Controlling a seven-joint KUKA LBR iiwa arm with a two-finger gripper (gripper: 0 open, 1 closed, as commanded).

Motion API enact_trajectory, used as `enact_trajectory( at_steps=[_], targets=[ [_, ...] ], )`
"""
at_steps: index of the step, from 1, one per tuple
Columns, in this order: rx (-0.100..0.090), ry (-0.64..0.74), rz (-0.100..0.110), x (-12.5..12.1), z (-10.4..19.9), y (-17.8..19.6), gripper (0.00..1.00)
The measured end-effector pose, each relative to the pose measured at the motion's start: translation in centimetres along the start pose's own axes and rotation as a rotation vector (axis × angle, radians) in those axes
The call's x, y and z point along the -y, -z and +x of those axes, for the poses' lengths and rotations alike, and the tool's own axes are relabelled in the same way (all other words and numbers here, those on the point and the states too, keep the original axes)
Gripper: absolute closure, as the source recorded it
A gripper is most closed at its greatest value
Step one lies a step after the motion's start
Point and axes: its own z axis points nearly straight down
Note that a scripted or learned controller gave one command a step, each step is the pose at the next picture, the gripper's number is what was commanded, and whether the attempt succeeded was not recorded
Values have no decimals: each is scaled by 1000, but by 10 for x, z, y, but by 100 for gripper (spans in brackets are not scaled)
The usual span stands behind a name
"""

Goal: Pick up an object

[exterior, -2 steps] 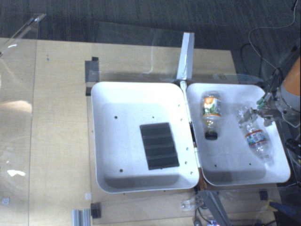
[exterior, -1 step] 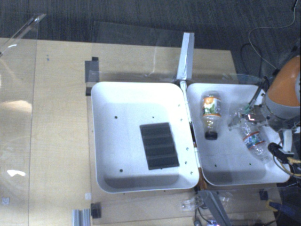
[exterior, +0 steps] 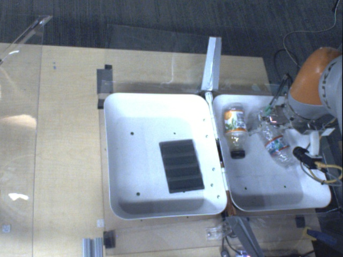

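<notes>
2 white bins are sitting side by side: the left bin [exterior: 123, 143] is holding 1 dark ridged pad [exterior: 181, 166], the right bin [exterior: 268, 194] 2 clear bottles [exterior: 235, 131] [exterior: 274, 141]. The gripper [exterior: 278, 116] is hovering over the crumpled bottle.

A pale wooden desk [exterior: 64, 159] fills the scene, and two shallow white bins sit on it side by side, rims touching. The left bin [exterior: 120, 197] takes the desk's middle; the right bin [exterior: 316, 197] sits toward the right edge. Small black brackets [exterior: 107, 71] rest on the desk at the left bin's corners, and a grey metal bar [exterior: 212, 63] stands behind the seam between the bins.
</notes>
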Motion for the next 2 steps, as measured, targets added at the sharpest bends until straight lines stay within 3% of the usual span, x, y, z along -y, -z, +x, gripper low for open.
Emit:
enact_trajectory(
  at_steps=[1, 2],
  targets=[
    [0, 5, -6, -3, 1, 14, 100],
    [-3, 195, 9, -6, 45, 101, 100]
  ],
)
